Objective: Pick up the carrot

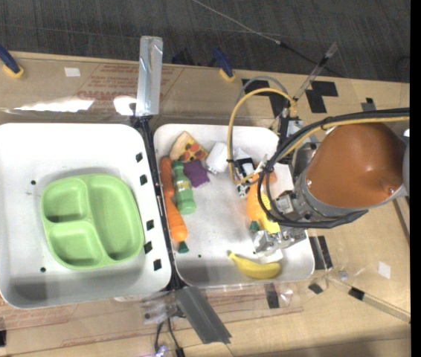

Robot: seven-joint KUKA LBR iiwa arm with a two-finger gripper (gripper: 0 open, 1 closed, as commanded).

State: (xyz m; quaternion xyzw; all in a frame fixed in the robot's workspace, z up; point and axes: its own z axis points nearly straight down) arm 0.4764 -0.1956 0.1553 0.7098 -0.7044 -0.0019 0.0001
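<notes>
Barely begun, by the look of it. Carrot not lifted: lying flat along the wall of the bin farthest from the jaws, well apart from them across bare floor. Gripper hanging low at the arm's side of that same bin, with a banana just beside the jaws, toward the near rim. Impossible to tell whether jaws apart or together, tucked under the wrist; nothing seen clamped. Close against the carrot's far end, a green bottle. Left to do, most likely: crossing the bin, lowering over the carrot, closing, lifting clear.
</notes>
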